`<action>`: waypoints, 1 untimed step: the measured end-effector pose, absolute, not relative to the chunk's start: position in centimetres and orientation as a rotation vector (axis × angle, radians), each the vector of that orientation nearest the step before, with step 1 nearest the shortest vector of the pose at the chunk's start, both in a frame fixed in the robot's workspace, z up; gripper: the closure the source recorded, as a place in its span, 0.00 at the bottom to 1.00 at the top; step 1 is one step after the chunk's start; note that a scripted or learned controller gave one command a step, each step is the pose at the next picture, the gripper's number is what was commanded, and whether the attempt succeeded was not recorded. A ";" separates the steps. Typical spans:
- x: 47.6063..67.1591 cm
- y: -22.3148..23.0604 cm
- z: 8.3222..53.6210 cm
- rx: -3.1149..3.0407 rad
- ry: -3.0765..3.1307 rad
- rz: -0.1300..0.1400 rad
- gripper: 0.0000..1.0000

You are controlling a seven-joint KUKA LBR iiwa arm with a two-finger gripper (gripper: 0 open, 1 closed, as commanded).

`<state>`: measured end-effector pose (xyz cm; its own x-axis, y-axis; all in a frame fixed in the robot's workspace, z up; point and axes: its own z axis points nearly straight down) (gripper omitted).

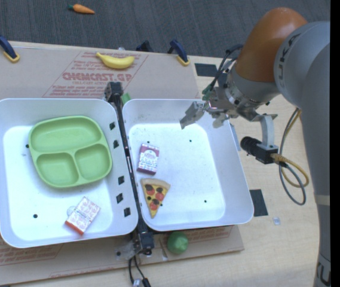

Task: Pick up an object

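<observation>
My gripper (205, 118) hangs over the far right part of the right bin (229, 178), open, with nothing between its fingers. In that bin, near its left wall, lie a small red-and-white carton (148, 158) and a toy pizza slice (154, 196); both are left of and nearer than the gripper. The left bin (2, 160) holds a green divided plate (69, 151) and a red-and-white packet (82, 214) at its front.
A toy banana (116, 59) lies on the cardboard behind the bins. A green ball (177, 242) sits in front of the right bin. A toy carrot (81, 8) is on the floor far back. Blue clamps (179, 51) grip the board's rear edge.
</observation>
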<state>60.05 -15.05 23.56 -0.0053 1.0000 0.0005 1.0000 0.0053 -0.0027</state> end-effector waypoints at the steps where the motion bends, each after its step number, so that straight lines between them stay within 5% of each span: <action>1: 55.9 -19.6 16.1 -2.214 -2.226 0.006 0.00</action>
<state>55.92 -19.63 16.11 -0.0056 1.0000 -0.0010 1.0000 0.0056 -0.0043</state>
